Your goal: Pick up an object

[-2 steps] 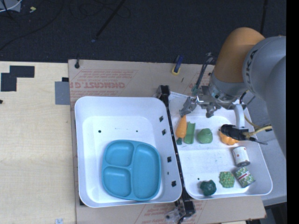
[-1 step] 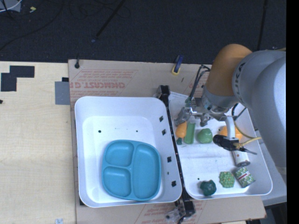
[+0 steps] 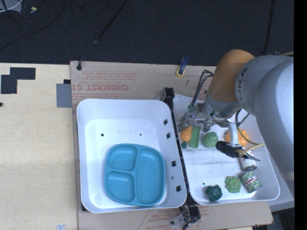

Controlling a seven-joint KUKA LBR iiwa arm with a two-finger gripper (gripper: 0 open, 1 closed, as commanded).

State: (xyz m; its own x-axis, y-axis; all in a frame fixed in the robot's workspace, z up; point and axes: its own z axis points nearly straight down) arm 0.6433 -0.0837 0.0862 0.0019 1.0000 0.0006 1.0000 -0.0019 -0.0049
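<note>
My gripper [image 3: 195,123] reaches down into the upper left part of the right bin [image 3: 268,195]. Right beneath it lie a green cylinder [image 3: 194,137], an orange piece [image 3: 185,134] on its left and a round green piece [image 3: 209,139] on its right. Whether the gripper touches any of them is hidden by the wrist. Another orange object [image 3: 242,137] lies further right, partly under the arm. Near the bin's front edge sit a dark green ball [image 3: 213,192], a light green bumpy piece [image 3: 233,184] and a small green patterned object [image 3: 250,180].
The left bin [image 3: 96,114] holds a blue divided plate [image 3: 134,173]. A black divider [image 3: 175,147] runs between the two bins. The big grey arm [image 3: 273,104] covers the right bin's far right side.
</note>
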